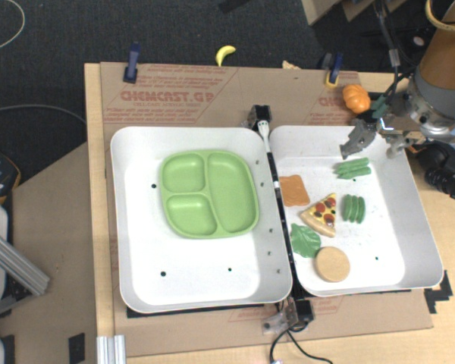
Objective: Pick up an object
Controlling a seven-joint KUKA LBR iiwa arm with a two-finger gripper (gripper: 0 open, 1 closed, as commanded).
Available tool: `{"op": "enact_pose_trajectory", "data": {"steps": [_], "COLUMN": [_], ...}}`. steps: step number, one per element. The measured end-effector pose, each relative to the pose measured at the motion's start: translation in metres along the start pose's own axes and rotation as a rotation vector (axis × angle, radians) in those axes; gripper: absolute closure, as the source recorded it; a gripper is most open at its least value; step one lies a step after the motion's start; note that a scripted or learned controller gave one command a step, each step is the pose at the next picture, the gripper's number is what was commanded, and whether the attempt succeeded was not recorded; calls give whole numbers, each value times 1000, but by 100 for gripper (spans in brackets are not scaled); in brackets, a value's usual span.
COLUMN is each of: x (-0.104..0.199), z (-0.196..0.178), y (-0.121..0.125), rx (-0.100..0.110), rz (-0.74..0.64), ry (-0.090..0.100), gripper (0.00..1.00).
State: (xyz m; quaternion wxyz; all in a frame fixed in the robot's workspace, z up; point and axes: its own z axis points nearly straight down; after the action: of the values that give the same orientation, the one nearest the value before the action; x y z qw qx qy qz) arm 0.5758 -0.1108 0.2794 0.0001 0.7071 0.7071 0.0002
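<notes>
While seen from above at a slant: two white bins side by side, left bin (136, 264) bearing a green divided plate (209, 193) at its middle. Right bin (409, 241) holding toy food: brown slice (294, 189) by the inner wall, pizza wedge (321, 215) beside it, green pods (353, 208) just right, bean bundle (352, 169) above, round cookie (333, 264) and green leaf (305, 240) lower down. Gripper (373, 136) over the upper right bin, fingers apart, clasping nothing, just above the bean bundle. Orange fruit (355, 98) on the board behind.
</notes>
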Motion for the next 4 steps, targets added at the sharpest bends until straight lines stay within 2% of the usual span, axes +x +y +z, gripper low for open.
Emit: {"op": "enact_pose_trajectory", "data": {"steps": [1,2,3,4], "x": [-24,21,18,61], "z": [191,196,184,88], "y": [-4,-53,-51,29], "rx": [6,7,-1,-16], "rz": [1,-1,2,-8], "ry": [0,4,0,-1], "gripper": [0,0,100,100]}}
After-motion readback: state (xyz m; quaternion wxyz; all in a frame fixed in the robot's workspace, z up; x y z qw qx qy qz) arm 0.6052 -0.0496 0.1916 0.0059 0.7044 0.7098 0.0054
